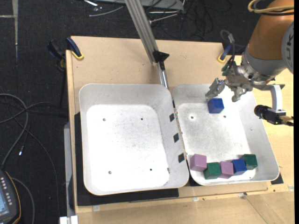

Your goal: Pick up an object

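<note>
Nearest the camera, a row of small blocks lies along the near rim of the right bin [261, 139]: a purple block [199, 162], a green block [212, 170], a second purple block [227, 168], a blue block [239, 165] and a second green block [250, 160], packed touching or nearly so. The left bin [93, 97] adjoins it on the desk [117, 62].

A lone blue cube [216, 105] sits in the far part of the right bin, well apart from the row. The end effector [227, 91] hangs just above and beside it, fingers spread wide and holding nothing; one finger [214, 87] stands over the cube's far left.

Judgement: the cube appears rigid, light and smooth-faced, probably painted wood or plastic. Flat opposite side faces offer the soundest hold; corner contact would likely slip. The bins are shallow, smooth, white and speckled, so a nudged cube could slide.
</note>
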